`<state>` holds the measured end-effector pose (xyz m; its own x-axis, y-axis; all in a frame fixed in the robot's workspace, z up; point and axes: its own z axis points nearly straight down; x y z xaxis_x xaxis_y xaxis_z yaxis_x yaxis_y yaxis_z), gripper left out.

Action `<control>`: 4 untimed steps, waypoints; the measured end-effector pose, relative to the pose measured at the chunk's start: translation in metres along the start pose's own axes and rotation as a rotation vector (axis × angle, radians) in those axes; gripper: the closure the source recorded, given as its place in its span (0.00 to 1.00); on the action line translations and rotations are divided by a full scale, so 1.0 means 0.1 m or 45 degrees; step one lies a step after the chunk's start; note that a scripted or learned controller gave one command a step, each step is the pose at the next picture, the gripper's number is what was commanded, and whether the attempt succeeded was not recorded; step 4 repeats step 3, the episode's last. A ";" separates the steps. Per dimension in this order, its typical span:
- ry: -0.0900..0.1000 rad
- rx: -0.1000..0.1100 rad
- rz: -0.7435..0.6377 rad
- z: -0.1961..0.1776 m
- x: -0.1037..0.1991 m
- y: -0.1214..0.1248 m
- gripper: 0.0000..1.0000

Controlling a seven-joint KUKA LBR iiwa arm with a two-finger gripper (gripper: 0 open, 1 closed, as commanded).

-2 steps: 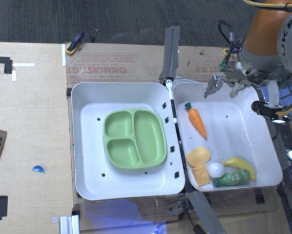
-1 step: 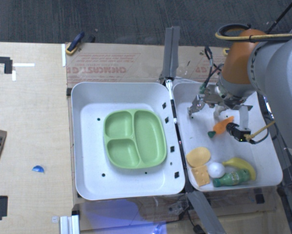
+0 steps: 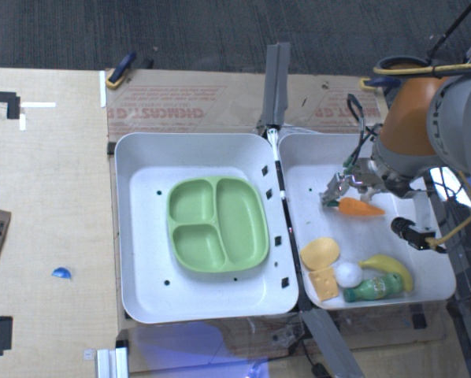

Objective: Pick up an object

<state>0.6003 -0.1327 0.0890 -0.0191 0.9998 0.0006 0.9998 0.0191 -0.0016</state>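
Over the right bin (image 3: 432,294), toward its far side, the gripper (image 3: 335,193) hangs low with its fingers parted, nothing between them, just beside the toy carrot (image 3: 360,207), which lies to its right. Along that bin's near edge sit a yellow chip (image 3: 320,252), a cheese wedge (image 3: 324,283), a white ball (image 3: 347,274), a banana (image 3: 389,268) and a green bottle (image 3: 373,289). A green divided plate (image 3: 218,224) fills the left bin's (image 3: 133,211) middle

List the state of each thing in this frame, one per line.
Gripper: low in the right bin, beside the carrot.
Carrot: lying flat on the bin floor.
Banana: lying near the front wall.
Green bottle: on its side.
White ball: resting against the bottle.
Green tray: flat in the left bin.
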 end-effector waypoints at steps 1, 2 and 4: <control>0.000 0.000 -0.046 0.00 -0.12 -0.49 0.00; -0.001 -0.001 -0.047 -0.06 -0.15 -0.49 1.00; -0.002 0.001 0.127 -0.99 0.62 -0.26 1.00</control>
